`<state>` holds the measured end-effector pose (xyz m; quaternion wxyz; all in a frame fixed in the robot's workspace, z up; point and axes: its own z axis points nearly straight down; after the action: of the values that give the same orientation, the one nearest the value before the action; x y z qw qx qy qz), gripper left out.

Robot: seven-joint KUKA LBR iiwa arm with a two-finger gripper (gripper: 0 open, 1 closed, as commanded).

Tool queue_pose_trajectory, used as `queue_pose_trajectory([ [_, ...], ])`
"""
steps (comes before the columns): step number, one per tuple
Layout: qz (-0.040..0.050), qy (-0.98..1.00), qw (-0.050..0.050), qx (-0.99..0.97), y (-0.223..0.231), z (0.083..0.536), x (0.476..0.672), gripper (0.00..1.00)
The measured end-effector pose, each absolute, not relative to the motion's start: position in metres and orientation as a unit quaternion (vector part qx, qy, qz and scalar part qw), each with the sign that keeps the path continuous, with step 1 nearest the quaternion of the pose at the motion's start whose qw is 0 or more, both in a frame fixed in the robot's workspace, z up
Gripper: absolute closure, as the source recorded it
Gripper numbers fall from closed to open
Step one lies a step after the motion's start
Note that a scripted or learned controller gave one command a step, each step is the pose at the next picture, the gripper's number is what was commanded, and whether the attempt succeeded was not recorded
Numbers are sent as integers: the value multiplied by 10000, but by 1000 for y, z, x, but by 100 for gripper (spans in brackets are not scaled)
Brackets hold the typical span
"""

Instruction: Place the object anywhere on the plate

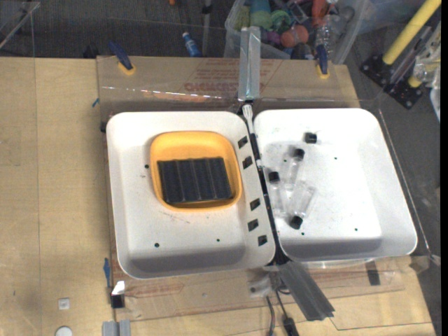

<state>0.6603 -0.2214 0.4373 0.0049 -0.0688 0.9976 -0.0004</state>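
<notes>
- Gripper: I cannot tell whether it is released or clenched.
- The black ribbed block point(194, 180) lies on the yellow plate point(162, 149) in the left bin point(126, 187).
- Clear black-capped vials point(294, 187) lie in the right bin point(364, 187), at the plate's 3 o'clock.

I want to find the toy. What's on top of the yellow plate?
A dark ribbed block lies flat in the yellow plate, inside the left bin. The plate's middle under the block is covered, so it cannot be seen.

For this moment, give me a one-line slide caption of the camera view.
Yellow plate holding a dark ribbed object in the left bin; small clear black-capped vials scattered in the right bin.
</notes>
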Motion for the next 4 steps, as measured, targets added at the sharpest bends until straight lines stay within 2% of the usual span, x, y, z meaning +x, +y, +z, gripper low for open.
queue_pose_trajectory([
  [1, -9, 9819, 54, -1896, -221, 437, 668, 100],
  [4, -12, 8508, 45, -5255, -221, 437, 668, 100],
])
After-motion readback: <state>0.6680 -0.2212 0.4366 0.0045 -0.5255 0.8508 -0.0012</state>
